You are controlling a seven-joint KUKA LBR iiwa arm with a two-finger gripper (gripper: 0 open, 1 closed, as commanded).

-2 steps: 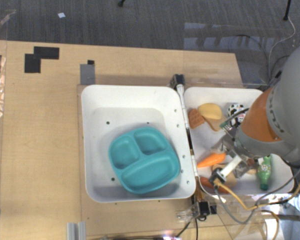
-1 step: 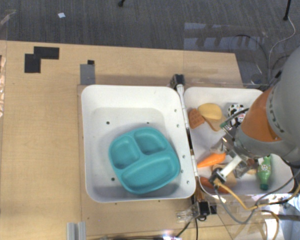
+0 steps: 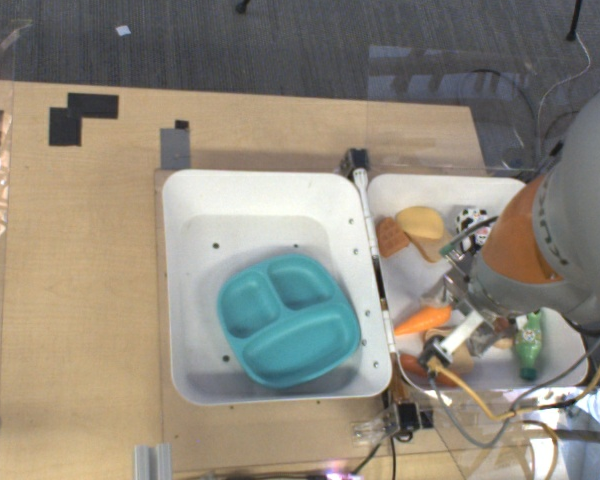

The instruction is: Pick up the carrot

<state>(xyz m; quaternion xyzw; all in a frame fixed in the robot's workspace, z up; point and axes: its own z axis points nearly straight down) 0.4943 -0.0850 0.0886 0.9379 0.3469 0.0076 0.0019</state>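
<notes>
1 carrot [image 3: 423, 320] and 1 green bottle [image 3: 528, 344] are seen in rt bin [image 3: 432, 190] by end effector [image 3: 462, 304] (state can't be told); 1 teal plate [image 3: 288, 318] in lt bin [image 3: 195, 268].

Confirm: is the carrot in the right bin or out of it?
In. The carrot lies inside the right bin, on its floor near the left wall.
</notes>
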